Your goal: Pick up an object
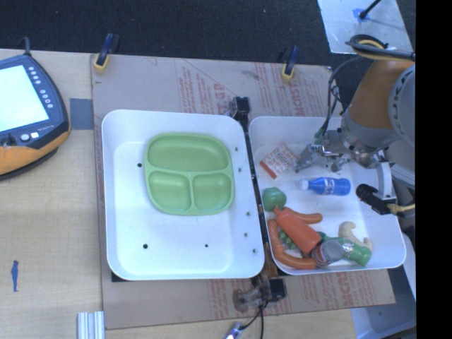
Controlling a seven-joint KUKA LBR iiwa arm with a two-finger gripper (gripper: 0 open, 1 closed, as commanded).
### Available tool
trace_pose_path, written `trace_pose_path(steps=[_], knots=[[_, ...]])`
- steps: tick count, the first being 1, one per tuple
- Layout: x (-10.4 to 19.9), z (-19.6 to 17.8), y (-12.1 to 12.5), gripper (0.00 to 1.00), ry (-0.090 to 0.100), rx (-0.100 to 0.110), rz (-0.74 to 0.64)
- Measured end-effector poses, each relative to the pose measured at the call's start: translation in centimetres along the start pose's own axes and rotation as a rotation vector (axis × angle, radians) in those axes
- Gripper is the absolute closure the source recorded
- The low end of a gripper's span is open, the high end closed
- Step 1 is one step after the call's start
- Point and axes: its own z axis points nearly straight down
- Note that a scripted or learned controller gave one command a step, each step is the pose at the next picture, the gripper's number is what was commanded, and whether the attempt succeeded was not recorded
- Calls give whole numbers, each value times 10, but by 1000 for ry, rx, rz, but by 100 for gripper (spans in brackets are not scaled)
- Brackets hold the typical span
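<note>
Jaws: spread a little, with nothing between them.
Gripper [319, 155]: it hangs over the back part of the right bin [395, 260], on a grey arm [378, 97] with an orange band.
Near the gripper: a small red and white packet [279, 160] lies just to its left, and a blue bottle [325, 186] lies just in front of it. I cannot tell if the fingers touch either one.
Front of right bin: a pile of toy food, with an orange carrot [298, 232], a green ball [273, 197], a can [329, 251] and other bits I cannot name.
Left bin [120, 210]: a green plate [189, 173] with three parts sits in it.
Bench: light wood [49, 246], with a brown board [205, 83] under both bins, held by clips at the back.
Left edge: a tablet [25, 115] with an orange rim.
Room: dark floor [176, 9] behind the bench.
</note>
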Motion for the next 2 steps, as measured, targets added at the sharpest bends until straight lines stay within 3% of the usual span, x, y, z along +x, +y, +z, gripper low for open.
trace_pose_path(steps=[1,2], knots=[[-1,4,-50,0,1,-2,-1],[14,3,37,0,2,-5,2]])
